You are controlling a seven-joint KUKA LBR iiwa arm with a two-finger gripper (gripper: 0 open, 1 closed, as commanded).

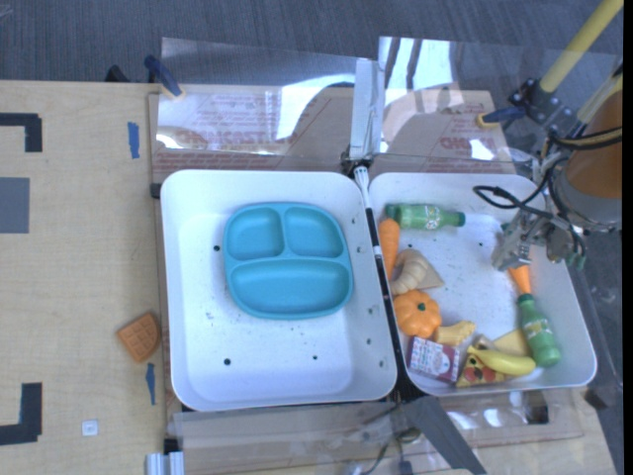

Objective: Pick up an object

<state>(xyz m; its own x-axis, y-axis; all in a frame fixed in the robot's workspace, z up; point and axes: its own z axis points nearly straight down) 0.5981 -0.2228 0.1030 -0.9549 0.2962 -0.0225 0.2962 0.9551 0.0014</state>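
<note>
we have the hand (pixel 522 250) low over the right bin (pixel 584 310), near its far right side, and we cannot tell how it is set because cables and wrist hardware blur it together. no object is visibly caught in it, so we treat the pick as not yet made. the nearest candidate is the green bottle with an orange cap (pixel 534 323), lying just below the hand with its cap end pointing up toward it. risk one: the bottle is round and lies close to the bin's right wall, so a slightly off descent likely rolls it or pinches the wall side instead. risk two: the yellow banana (pixel 506 360) touches the bottle's lower end, so a lift could drag both or knock the banana loose. the red carton (pixel 433 359), the small pumpkin (pixel 416 312) and the carrot (pixel 389 245) crowd the bin's left half, well apart from the hand, so we expect no clash there. the second green bottle (pixel 423 217) lies at the bin's far edge, also apart. the left bin (pixel 188 364) holds a blue divided plate (pixel 288 258), irrelevant to this try. loose cable near the wrist could snag on the bin rim, in our judgement.
</note>
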